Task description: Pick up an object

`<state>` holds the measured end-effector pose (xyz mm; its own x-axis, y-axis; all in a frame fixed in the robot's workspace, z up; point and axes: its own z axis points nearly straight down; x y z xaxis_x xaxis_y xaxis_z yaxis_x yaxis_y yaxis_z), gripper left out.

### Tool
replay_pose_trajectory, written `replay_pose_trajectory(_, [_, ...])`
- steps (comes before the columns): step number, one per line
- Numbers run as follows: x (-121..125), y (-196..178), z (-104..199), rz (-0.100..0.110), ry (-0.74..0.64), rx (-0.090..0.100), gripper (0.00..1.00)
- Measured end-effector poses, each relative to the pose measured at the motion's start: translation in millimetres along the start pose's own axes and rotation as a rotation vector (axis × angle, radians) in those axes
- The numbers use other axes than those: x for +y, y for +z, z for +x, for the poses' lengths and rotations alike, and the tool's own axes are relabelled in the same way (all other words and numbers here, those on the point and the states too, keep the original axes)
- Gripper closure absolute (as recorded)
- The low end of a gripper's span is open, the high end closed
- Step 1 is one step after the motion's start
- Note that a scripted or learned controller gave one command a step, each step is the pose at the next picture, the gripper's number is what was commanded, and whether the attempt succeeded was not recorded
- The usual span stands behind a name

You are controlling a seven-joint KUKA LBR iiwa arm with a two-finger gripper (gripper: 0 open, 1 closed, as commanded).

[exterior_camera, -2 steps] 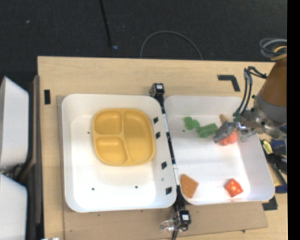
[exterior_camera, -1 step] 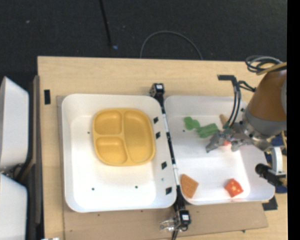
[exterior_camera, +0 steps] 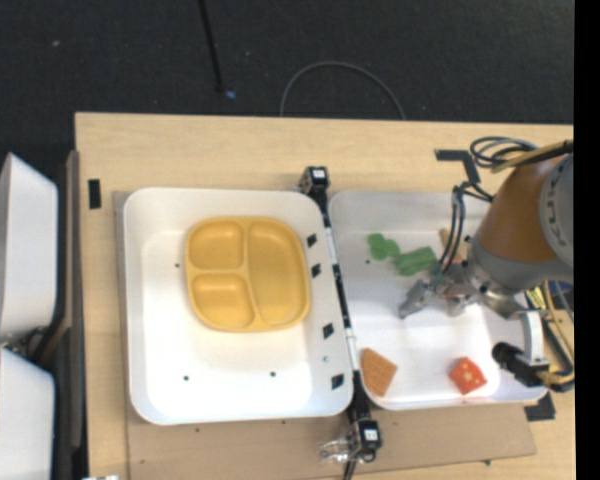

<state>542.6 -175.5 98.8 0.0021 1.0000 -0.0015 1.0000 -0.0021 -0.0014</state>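
Nearest the camera, along the right bin's (exterior_camera: 380, 204) front wall, lie an orange wedge (exterior_camera: 378, 371) at the front-left corner and a red block (exterior_camera: 467, 375) further right, well apart from each other. Both rest on the bin floor, untouched.

Deeper in the same bin, toward its back-left part, sits a green piece (exterior_camera: 404, 256), in two lumps that touch or nearly touch. Just in front of and to the right of the green piece hangs the gripper (exterior_camera: 432, 298), low over the middle of the bin. Its grey fingers (exterior_camera: 413, 301) are spread apart, with nothing between them. I cannot tell whether the fingertips touch the bin floor. The green piece is near the gripper but apart from it; the wedge and the red block lie well clear of it, nearer the front wall.

Behind the gripper, the arm (exterior_camera: 520, 223) rises over the bin's right side, its orange band broad above the grey wrist.

Left of this bin stands the left bin (exterior_camera: 150, 368), holding a yellow tray (exterior_camera: 247, 273) with three compartments, set toward its back.
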Motion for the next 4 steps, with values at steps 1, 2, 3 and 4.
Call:
replay_pose_trajectory(1, [1.3,-13.5,-0.7,-0.005,0.004,0.000,1.00])
replay_pose_trajectory(2, [-0.5,-58.1,1.6,-0.007,-0.003,0.000,1.00])
replay_pose_trajectory(3, [5.4,-119.8,-6.5,-0.010,-0.004,-0.002,1.00])
replay_pose_trajectory(4, [4.9,-168.9,-16.8,-0.009,-0.005,-0.002,1.00])
